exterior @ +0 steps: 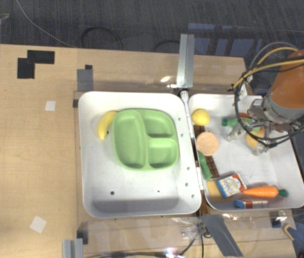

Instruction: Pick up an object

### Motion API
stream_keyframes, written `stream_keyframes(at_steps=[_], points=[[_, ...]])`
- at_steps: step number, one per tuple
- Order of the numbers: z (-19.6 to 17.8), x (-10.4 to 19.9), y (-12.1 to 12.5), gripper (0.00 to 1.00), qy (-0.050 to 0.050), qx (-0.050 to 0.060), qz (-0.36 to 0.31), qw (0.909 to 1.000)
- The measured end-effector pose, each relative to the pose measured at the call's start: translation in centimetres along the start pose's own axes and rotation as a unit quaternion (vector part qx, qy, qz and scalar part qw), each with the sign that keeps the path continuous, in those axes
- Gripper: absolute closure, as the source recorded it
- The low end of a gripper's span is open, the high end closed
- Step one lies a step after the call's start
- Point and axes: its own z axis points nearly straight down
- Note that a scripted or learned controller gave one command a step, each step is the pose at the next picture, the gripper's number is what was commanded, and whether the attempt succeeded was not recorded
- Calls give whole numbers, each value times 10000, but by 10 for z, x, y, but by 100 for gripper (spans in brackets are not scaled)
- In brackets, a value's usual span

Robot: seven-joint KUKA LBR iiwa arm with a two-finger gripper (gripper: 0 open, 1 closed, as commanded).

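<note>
I can't tell my gripper's (259, 141) state near the right bin's (297, 168) far edge; the carrot (259, 192), light, stiff, suits a mid-body pinch.

No readable text anywhere tbh. Closest candidate: small packet (231, 185) in right bin (297, 198), below hand (259, 138) and a bit to its left, beside carrot (260, 192). Packet has blue, white and red print on front, looks like a label, but way too small and blurry to make out letters or brand. Black square patches (35, 62) on bench (28, 160), far left of hand and higher in frame, are plain shapes, no numbers or signs on them.
</note>
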Motion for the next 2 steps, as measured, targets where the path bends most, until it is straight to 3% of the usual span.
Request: stream_keyframes(at_steps=[1, 2], points=[[-10, 16, 108, 0, 19, -31, -140, 9999], [-58, 61, 53, 0, 25, -1, -208, 9998]])
